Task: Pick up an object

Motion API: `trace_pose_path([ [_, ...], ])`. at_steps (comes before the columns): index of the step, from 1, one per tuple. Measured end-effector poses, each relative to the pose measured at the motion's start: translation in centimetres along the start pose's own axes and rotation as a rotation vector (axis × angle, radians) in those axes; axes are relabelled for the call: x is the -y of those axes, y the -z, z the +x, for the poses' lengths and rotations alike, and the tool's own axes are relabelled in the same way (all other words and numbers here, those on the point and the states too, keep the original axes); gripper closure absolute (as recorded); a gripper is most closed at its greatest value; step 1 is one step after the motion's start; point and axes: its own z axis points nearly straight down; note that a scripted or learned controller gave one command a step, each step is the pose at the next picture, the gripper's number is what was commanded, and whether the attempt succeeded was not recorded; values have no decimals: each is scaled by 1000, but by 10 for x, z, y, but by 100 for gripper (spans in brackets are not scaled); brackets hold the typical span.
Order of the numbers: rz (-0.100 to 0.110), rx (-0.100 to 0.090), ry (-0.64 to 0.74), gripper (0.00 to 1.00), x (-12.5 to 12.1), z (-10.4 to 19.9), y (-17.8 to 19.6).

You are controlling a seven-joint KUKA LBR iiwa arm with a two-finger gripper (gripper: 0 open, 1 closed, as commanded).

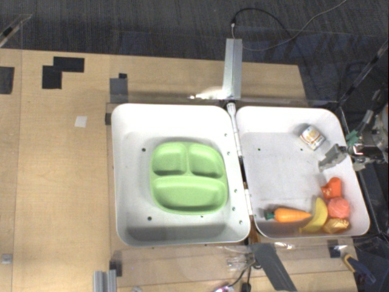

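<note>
Against the right bin's (285,163) front wall, the toy food is bunched: a carrot (290,214) lying flat, a banana (316,216) just right of it, then a pink-red fruit (339,208), an orange piece (332,188) behind that, and a golden piece (335,225) in the front right corner. These last four are touching or nearly so. A small can (312,137) sits apart from them, near the bin's back right corner.

Easiest target is judged to be the can or the carrot: both are free of neighbours on most sides. Descent should be centred on one item, with the jaws set across its short axis; the corner cluster is best avoided, since a wall or a neighbour could be clipped.

The gripper (334,156) is seen at the bin's right edge, between the can and the orange piece, reaching in low from the right. Nothing is seen held in it; the finger gap cannot be made out. The green divided plate (188,178) in the left bin (130,163) is not involved.
</note>
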Motion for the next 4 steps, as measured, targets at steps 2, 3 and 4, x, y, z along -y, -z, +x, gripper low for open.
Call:
trace_pose_path([
  [2,0,0,184,0,-6,29,-36],
  [3,0,0,181,0,-101,17,-103],
  [4,0,0,180,0,-101,17,-103],
])
